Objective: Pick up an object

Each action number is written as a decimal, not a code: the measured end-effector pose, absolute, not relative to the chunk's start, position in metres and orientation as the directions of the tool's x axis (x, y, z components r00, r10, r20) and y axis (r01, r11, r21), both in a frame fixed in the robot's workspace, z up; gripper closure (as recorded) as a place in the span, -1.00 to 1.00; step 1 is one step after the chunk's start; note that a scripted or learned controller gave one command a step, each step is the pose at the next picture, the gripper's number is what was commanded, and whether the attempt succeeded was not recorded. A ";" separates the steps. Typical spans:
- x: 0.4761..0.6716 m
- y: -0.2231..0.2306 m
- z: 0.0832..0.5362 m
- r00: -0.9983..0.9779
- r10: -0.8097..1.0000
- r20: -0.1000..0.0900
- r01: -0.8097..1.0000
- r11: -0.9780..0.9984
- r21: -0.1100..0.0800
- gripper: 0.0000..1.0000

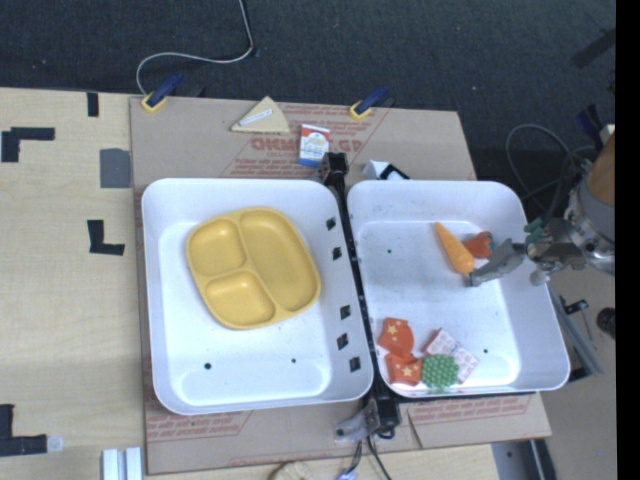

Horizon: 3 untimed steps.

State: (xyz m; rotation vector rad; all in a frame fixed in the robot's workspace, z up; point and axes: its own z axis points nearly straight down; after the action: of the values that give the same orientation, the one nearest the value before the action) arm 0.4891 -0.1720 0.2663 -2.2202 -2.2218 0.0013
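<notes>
In the right bin, an orange carrot-shaped piece lies near the back, with a small red piece just to its right. My gripper reaches in over the bin's right rim, and its tip is just below and right of the carrot piece. Nothing visibly hangs from it. At the bin's front lie two red patterned pieces, a green round piece and a small pale packet.
The left bin holds a yellow divided plate. Behind the bins, a small red-and-white box and a tan wedge sit on the cardboard. Black clips run along the seam between the bins.
</notes>
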 end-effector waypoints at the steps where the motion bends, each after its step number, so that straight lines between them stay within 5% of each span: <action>1: 0.587 -0.208 0.144 -0.001 1.000 0.001 1.000 0.001 -0.005 -1.00; 2: 0.613 -0.198 0.087 -0.001 1.000 -0.002 1.000 0.001 0.002 -1.00; 3: 0.613 -0.199 0.097 -0.002 1.000 -0.006 1.000 0.002 0.005 1.00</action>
State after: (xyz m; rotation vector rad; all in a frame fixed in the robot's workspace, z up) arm 0.6135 -0.1993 0.0969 -2.2255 -2.2291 0.0011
